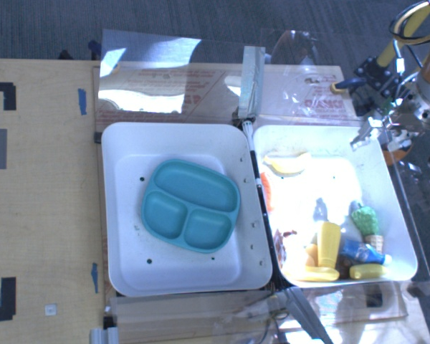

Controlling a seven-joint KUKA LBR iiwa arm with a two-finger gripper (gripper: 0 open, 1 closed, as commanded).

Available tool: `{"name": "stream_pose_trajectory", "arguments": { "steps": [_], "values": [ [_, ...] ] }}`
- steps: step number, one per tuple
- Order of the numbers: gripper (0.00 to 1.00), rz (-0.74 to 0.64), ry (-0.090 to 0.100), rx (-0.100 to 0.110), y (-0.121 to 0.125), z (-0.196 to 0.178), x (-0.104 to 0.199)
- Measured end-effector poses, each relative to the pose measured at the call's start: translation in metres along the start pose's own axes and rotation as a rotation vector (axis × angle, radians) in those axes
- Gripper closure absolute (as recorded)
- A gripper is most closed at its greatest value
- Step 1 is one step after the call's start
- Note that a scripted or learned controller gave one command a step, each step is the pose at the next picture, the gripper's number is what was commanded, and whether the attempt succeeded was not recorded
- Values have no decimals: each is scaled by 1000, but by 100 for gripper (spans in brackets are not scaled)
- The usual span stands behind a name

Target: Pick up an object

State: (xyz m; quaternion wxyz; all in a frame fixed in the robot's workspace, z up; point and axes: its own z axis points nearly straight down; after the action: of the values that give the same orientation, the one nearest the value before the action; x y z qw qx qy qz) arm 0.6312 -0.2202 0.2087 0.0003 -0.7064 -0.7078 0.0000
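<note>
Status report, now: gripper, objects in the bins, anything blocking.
Gripper above right bin's far right corner, holding nothing. Objects heaped at that bin's near end, yellow bottle among them. Teal tray in left bin. Nothing blocking.

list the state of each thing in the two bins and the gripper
teal divided plate: flat, right way up, in the left bin
yellow bottle: in the right bin, among clutter
green item: in the right bin
blue item: lying down
banana-like piece: lying alone near the far wall
gripper: above the right bin's far corner, holding nothing visible
</note>
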Motion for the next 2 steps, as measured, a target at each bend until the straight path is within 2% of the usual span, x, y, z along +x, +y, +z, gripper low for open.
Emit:
{"name": "stream_pose_trajectory", "arguments": {
  "steps": [1, 2],
  "values": [
    [0, -220, 3, 6, 24, 93, 43],
    [0, -299, -9, -17, 38, -72, 21]
  ]
}}
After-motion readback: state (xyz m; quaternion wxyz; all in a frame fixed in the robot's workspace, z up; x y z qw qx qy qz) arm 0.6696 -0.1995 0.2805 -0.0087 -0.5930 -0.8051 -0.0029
